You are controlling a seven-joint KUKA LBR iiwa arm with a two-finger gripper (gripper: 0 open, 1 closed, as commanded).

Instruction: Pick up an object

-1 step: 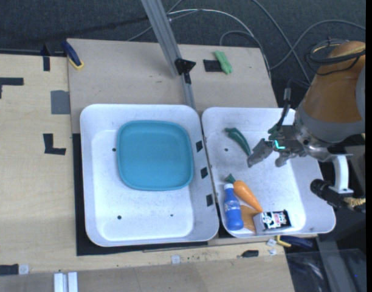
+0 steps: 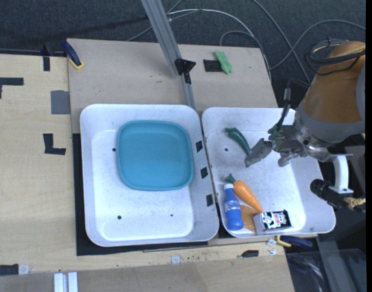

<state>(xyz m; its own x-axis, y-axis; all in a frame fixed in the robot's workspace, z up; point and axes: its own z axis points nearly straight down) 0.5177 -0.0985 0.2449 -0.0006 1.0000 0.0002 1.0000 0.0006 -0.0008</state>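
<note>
I observe the pincer (image 2: 268, 154) hanging over the right bin (image 2: 307, 221), its fingers spread apart with nothing between them. The green tool (image 2: 237, 137) lies just left of it. The carrot (image 2: 245, 194), blue bottle (image 2: 232, 208) and black card (image 2: 275, 219) cluster near the bin's front edge.

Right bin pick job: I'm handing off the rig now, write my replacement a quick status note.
Claw: open, holding nothing, hanging over the middle of the right bin.
Things in that bin: green tool just left of the claw; carrot, blue bottle and black-and-white packet along the near edge.
Left bin: teal plate.
Done: nothing picked.
Left: grasp and lift one object.
</note>
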